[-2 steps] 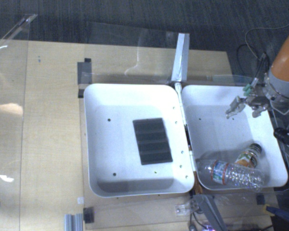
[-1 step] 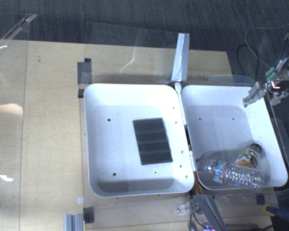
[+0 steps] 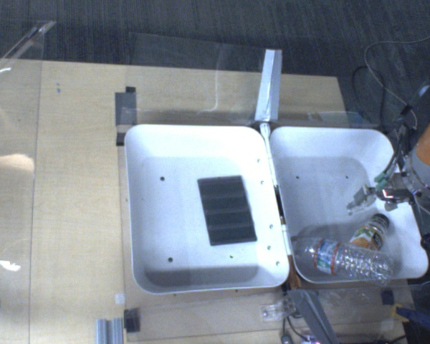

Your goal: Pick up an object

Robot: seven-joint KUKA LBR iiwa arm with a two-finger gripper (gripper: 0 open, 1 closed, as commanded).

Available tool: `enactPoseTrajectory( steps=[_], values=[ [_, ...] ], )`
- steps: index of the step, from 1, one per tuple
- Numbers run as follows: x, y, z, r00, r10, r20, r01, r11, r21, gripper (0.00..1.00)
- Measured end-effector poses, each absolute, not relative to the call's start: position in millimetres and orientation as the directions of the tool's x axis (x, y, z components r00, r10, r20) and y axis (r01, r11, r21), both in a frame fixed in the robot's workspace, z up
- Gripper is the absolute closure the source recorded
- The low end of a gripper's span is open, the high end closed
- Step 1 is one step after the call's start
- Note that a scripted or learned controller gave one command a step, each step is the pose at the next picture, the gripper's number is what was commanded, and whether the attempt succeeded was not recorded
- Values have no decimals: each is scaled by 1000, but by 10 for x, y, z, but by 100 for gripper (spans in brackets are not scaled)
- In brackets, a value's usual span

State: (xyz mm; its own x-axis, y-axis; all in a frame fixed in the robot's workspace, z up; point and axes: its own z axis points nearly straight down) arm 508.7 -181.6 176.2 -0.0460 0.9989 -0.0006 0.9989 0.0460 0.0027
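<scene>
Camera view, nearest first: a clear plastic bottle (image 3: pixel 351 260) lies on its side along the near wall of the right bin (image 3: pixel 322 149), with a small jar-like thing (image 3: pixel 369 233) just beyond it. Above these the gripper (image 3: pixel 373 194) hovers, jaws spread and pinching nothing. A good pick, I judge, means descending straight onto the bottle's middle, jaws across its width, clear of the bin wall; farther left, the dark ribbed block (image 3: pixel 226 210) in the left bin (image 3: pixel 150 192) is irrelevant.

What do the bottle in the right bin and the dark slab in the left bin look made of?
Bottle: clear thin plastic, seemingly; the bin floor shows through its glinting, ribbed wall. Dark slab: matte black, possibly rubber or foam; it has ridged bands and no shine, though the material stays uncertain.
</scene>
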Motion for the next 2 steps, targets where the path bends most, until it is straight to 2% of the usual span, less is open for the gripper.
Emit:
enactPoseTrajectory(
  steps=[1,2],
  values=[
    [4931,-2065,894,-77,997,-5,997,77,14,0],
    [5096,-1289,898,-86,996,-2,996,86,17,0]
  ],
)
